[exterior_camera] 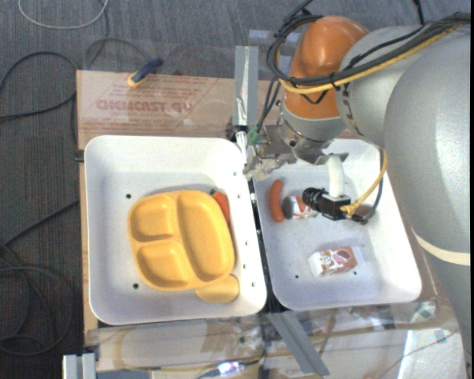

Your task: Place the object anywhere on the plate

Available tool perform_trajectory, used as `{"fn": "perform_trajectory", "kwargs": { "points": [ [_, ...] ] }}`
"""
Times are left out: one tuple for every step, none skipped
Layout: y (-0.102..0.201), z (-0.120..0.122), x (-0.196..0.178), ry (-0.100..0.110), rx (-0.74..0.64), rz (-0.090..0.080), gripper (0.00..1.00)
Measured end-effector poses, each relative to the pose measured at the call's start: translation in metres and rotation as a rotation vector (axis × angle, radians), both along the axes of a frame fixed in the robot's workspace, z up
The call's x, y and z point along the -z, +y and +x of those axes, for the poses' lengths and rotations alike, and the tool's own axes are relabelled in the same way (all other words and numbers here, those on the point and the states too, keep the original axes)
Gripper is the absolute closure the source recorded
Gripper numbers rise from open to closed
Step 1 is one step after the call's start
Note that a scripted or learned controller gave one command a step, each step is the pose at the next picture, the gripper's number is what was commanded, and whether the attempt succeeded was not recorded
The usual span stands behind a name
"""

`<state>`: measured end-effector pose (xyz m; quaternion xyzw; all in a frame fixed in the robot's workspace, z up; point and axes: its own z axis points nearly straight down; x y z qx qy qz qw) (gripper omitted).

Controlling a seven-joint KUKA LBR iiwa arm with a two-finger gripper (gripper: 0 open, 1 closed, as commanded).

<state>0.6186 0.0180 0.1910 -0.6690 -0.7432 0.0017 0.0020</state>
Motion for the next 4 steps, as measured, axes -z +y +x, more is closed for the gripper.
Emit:
{"fn": "perform_trajectory", "kwargs": {
  "points": [
    [0.0389, -0.0525, -0.0318, -0.002, -0.131, -0.001, 1.0],
    [0.0388, -0.0526, -0.0316, -0.002, -0.131, -0.001, 0.0],
    [0.0387, -0.0527, -0.0395, 0.001, -0.131, 0.0, 1.0],
    [0.0386, -0.0527, -0.0394, 0.001, -0.131, 0.0, 0.0]
  ]
}}
